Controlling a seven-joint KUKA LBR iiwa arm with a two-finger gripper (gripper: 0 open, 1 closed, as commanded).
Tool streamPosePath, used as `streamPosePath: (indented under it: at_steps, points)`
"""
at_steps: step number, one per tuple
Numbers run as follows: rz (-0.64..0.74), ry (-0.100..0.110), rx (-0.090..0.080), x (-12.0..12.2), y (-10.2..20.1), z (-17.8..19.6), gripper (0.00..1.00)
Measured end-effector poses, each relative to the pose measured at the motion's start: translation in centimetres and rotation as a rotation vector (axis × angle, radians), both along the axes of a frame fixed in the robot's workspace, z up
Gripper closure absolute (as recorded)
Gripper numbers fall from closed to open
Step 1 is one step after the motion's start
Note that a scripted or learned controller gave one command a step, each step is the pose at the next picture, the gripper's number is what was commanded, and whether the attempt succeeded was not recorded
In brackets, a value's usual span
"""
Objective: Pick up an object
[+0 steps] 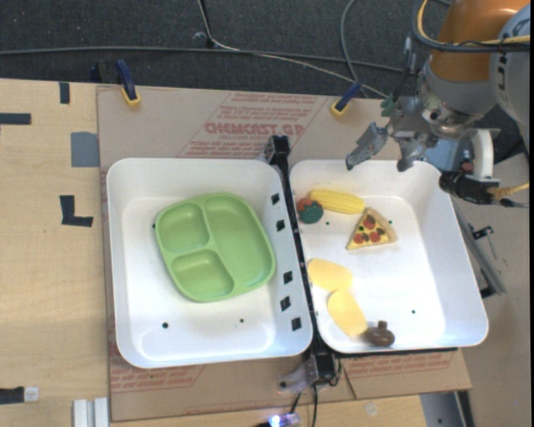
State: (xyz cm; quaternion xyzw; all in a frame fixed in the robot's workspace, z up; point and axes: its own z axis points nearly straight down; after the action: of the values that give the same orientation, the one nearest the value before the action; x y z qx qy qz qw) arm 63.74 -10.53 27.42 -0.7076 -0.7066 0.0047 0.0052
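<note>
The gripper (384, 152) hung with its two dark fingers spread apart and nothing between them, poised over the far rim of the right bin (445, 238), touching none of the objects. Above it rose the grey arm with its orange band (485, 7).

Both white bins sat side by side on a sheet of brown cardboard (240, 123) clipped to a light wooden bench (36, 238), with dark fabric and cables running behind. The left bin (129, 327) held a green divided plate (215, 246).

In the right bin, a corn cob (338, 202) lay just below the open fingers, nearest to them, with a small red-and-green toy (310, 210) at its left end. A pizza slice (372, 230) lay near the cob. Two yellow pieces (336, 294) and a small brown object (379, 334) rested toward the near edge, well apart from the gripper.
</note>
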Motion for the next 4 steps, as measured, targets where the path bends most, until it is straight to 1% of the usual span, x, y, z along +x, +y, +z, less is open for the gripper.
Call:
streamPosePath:
  at_steps: [1, 2, 3, 4]
  points:
    - [0.003, -0.013, -0.001, 0.2, 0.0, 0.8, 0.0]
    - [0.003, -0.008, -0.002, 0.7, -0.3, -5.4, 0.0]
    - [0.003, -0.009, -0.002, 1.2, -0.4, -10.0, 0.0]
    - [0.002, -0.011, 0.001, 0.5, 0.4, -15.8, 0.0]
